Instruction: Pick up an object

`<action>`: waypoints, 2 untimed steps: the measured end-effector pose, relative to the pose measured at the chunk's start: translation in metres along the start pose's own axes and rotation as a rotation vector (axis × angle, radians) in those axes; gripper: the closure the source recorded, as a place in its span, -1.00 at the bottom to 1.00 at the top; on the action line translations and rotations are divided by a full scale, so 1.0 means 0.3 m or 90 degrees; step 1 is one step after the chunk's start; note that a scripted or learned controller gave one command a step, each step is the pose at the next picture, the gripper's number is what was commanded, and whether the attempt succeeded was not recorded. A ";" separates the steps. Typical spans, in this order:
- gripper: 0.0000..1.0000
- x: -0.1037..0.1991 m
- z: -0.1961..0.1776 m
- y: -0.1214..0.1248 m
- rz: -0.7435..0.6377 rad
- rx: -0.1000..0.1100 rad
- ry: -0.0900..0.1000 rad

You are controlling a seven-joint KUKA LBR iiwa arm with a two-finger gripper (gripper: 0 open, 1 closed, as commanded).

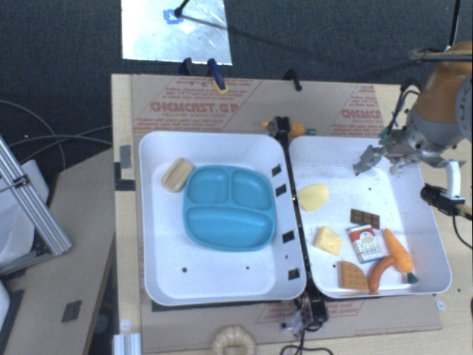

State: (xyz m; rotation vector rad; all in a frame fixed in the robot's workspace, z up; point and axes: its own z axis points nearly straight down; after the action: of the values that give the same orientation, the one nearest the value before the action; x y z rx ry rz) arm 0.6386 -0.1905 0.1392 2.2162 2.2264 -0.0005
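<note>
My end effector (383, 156) hangs over the right bin (425, 220), fingers spread, holding nothing. Nearest target, the lemon (313, 197), lies below-left of it, unobstructed for a top-down grasp.

**Even overhead light, soft focus**

The scene is brightly and evenly lit from above. The two shallow white plastic bins (222, 143) look nearly washed out, with faint, short shadows under their contents. A shiny silver sheet (148, 21) on the dark floor throws strong glare. Detail is soft and slightly grainy throughout, and the grey arm (443, 102) at the right looks blurred.
</note>
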 end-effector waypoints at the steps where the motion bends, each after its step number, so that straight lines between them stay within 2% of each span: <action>1: -1.00 0.002 0.172 0.001 -0.001 0.000 0.000; 2: 1.00 0.002 0.126 0.007 -0.002 -0.004 -0.001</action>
State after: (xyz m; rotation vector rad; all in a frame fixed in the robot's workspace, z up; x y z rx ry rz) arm 0.6408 -0.1899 0.1014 2.2094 2.2261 0.0046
